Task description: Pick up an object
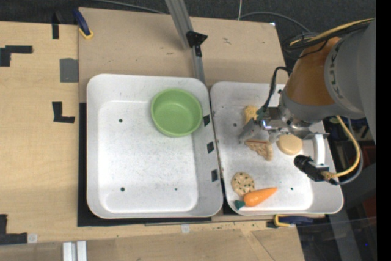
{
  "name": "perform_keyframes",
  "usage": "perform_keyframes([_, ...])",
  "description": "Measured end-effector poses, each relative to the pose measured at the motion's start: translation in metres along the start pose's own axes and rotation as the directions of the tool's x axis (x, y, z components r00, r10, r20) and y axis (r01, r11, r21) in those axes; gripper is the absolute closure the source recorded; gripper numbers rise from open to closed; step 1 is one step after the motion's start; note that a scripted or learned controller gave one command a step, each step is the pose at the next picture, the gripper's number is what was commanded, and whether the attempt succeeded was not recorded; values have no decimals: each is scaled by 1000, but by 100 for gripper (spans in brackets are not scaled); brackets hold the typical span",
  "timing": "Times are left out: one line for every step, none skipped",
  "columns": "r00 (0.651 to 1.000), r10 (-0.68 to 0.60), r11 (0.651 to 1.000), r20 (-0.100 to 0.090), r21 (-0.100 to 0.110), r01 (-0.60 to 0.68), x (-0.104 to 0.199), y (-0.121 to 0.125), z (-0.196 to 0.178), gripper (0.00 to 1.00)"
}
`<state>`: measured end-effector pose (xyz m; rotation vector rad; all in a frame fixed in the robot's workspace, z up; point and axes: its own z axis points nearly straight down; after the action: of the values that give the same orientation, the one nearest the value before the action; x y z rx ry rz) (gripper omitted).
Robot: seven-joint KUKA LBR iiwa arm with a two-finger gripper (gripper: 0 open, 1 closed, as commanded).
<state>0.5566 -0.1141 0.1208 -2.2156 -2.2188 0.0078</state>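
My gripper point(252, 133) hangs low over the middle of the right bin point(317, 200), its fingers spread apart. Between and just below them lies a tan cracker-like piece point(261, 148). A small yellow piece point(250, 112) sits just above the gripper, and a pale round bun point(289, 145) lies to its right. Near the bin's front edge rest a speckled cookie point(243, 182) and an orange carrot point(259, 196). Nothing is held between the fingers.
A green bowl point(176, 112) stands in the upper right part of the left bin point(110, 150). A grey pole point(174, 0) slants down to the divide between the bins. The arm's grey and orange body point(330, 79) covers the right bin's far right corner.
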Motion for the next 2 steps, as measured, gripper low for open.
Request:
perform_keyframes([1000, -2, 1000, 0, -3, 2, 1, 1, -13, 100])
perform_keyframes([1000, -1, 1000, 2, -12, 1, 3, 5, -75, 100])
